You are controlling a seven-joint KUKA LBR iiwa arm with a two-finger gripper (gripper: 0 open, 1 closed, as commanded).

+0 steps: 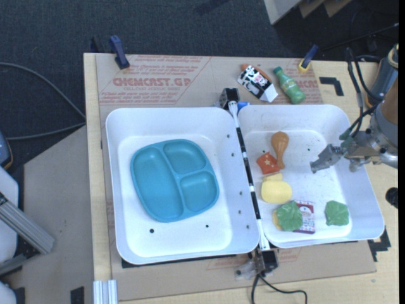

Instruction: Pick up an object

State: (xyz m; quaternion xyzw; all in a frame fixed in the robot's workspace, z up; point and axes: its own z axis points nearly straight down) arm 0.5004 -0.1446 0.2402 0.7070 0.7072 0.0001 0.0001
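Nearest the camera, below the gripper [324, 160], lie a green leafy piece [336, 213], a small red packet [305, 217] and another green piece [289, 215]. Whether anything sits between its tips cannot be told. To its left a yellow block [276, 190] and red piece [269, 163]. The step looks like approach; next it must descend over one item. Farther up-left, the drumstick [280, 143] stands lengthwise away from camera, fat end far.

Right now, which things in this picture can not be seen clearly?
- Gripper: blurred and small in the camera view; whether it is open is unclear.
- Small packet: partly covered by a green toy; its print is too small.
- Arm: cut off by the right edge.
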